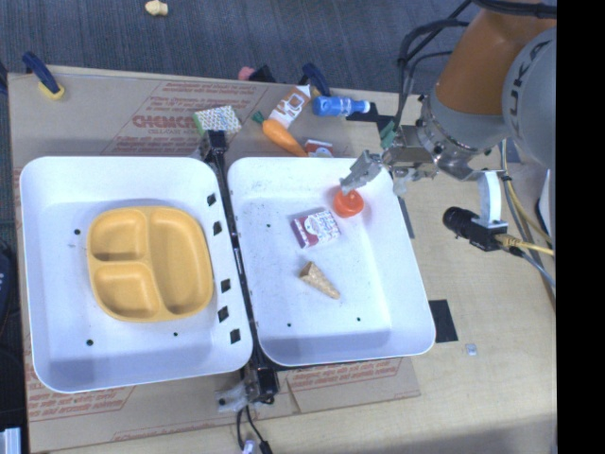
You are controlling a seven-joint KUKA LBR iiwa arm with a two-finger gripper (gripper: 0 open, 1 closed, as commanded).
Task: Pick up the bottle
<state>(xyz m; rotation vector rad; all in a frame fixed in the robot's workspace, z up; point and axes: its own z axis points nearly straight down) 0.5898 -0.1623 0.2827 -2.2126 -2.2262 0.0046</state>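
The blue bottle (338, 107) lies on its side on the desk (473, 291) behind the right bin (397, 291), outside it and up-left of the tool (360, 173). The tool hangs over the bin's back right corner, its fingers just above a small orange-red object (348, 203), perhaps a cap; whether they are parted or closed I cannot tell. Near the bottle lie a carrot (283, 137) and a white-and-orange tube (289, 107). The left bin (43, 282) holds a yellow divided plate (149, 263)
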